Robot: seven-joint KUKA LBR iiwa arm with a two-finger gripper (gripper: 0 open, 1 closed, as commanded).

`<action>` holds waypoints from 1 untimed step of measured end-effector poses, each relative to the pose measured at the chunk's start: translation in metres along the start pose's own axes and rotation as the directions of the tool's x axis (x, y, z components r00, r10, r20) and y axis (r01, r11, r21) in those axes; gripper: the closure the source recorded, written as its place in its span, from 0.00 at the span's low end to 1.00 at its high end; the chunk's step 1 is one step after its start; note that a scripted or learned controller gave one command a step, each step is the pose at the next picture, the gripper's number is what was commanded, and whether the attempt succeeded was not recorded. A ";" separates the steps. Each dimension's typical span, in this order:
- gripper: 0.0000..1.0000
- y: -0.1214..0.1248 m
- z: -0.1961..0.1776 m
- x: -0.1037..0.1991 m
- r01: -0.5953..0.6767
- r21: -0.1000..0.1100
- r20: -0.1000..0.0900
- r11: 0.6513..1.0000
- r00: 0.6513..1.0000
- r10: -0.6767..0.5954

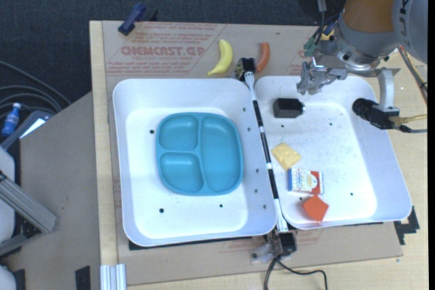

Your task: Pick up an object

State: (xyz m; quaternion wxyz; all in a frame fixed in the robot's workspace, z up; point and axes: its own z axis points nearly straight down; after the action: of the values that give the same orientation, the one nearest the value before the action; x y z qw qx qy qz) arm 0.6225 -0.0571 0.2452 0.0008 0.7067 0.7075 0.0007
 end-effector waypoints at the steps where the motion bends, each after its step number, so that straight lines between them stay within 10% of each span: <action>1: 0.00 0.000 0.001 0.000 0.000 0.002 0.000 1.000 1.000 0.000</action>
State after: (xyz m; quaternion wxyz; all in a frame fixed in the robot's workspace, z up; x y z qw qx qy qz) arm 0.6221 -0.0572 0.2446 0.0003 0.7068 0.7074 0.0000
